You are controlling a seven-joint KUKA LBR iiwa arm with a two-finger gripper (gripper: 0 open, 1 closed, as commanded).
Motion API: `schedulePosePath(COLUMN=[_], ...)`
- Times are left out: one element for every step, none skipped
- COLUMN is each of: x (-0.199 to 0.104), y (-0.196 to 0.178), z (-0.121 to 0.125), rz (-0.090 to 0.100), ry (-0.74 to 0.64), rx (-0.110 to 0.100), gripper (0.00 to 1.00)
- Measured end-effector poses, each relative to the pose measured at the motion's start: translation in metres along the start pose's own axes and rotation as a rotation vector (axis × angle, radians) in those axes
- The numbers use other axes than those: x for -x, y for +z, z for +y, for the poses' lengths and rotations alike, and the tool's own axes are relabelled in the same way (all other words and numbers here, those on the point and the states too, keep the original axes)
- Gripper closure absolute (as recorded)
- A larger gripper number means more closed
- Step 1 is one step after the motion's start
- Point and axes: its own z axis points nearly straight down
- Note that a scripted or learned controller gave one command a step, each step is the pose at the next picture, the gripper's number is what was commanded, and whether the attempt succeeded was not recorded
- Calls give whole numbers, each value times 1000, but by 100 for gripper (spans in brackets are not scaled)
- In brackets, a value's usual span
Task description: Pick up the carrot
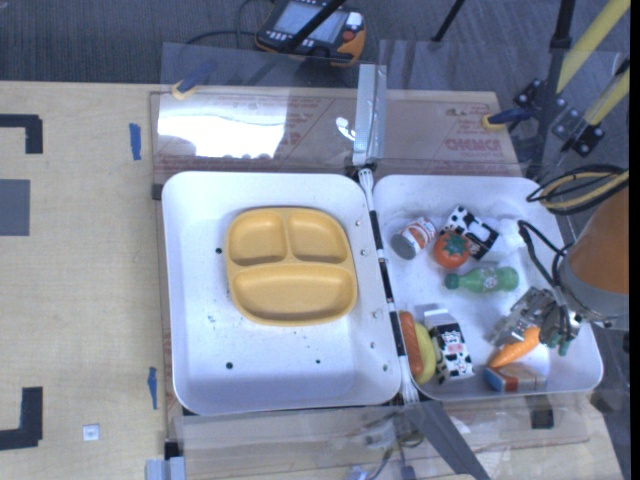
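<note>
A: Camera view: where is the small orange plastic carrot (pixel 516 350)?
B: In the right white bin (pixel 585 373), its long axis slanting up-right, tip toward lower-left.
A: And the two-finger gripper (pixel 535 323)?
B: Directly over the carrot's upper end; its grip cannot be judged.

A robotics lab: taped bench (pixel 80 268), tripod legs (pixel 470 3), loose cables (pixel 545 243), handheld controller (pixel 310 26).

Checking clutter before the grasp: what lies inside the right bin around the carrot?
Inside the right bin: carrot at the gripper, green bottle, tomato, small can, banana, cow-patterned carton. Anything under the gripper is hidden.
</note>
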Motion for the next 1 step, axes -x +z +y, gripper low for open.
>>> schedulePosePath(x=[13], y=[0], z=[-15], rz=[-1], ry=[-323], rx=[2], gripper=[100])
